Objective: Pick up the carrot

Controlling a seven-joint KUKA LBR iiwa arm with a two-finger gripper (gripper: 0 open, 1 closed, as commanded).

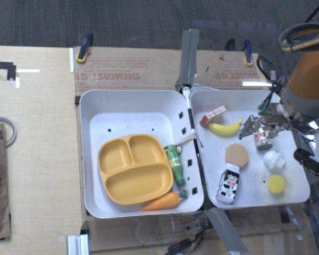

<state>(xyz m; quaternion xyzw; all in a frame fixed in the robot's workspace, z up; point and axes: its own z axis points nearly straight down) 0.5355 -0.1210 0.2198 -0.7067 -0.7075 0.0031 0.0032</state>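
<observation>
Carrot: you find the tapered orange carrot in the left white bin, just below the yellow divided plate.
Gripper: your gripper hovers over the right bin; its finger state cannot be made out.

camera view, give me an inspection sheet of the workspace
surface: two white bins, left bin, right bin
job's things: carrot in left bin, against the yellow plate
clutter: green bottle; right bin has banana, toy car, round cookie, yellow ball
grippers: gripper over right bin, far from carrot
cables: yellow-black loop top right
surroundings: cardboard sheet, blue clamps
</observation>
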